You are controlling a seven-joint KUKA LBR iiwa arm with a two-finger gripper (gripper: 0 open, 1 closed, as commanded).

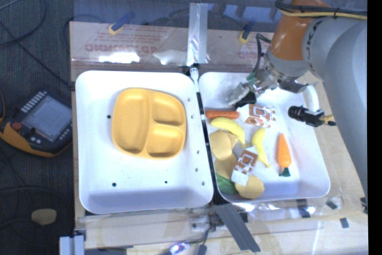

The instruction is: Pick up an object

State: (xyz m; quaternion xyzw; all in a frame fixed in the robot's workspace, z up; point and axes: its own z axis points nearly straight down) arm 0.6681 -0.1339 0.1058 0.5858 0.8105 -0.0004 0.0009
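In the camera view, we see the tabletop (89, 39) carrying two white bins side by side. The left bin (95, 188) holds a yellow divided tray (148, 122) lying flat near its middle. The right bin (310, 179) holds a cluster of toy food: a reddish sausage (221, 114) near the dividing wall, a banana (228, 125) just below it, a second banana (259, 145) to its right, an orange carrot (284, 151) with a dark green tip apart from them, a small printed carton (259, 116), another carton (243, 165) lying over a pale potato-like piece (250, 187), and a tan rounded piece (222, 143) partly covered by the bananas.

The grey arm (343, 51) with its orange band (293, 36) comes in from the right, cut off by the frame edge. Its pincer (245, 92) hangs over the upper part of the right bin, above the sausage. We cannot tell whether it is parted or closed; its metal parts blur against the white floor, and nothing is seen between them.
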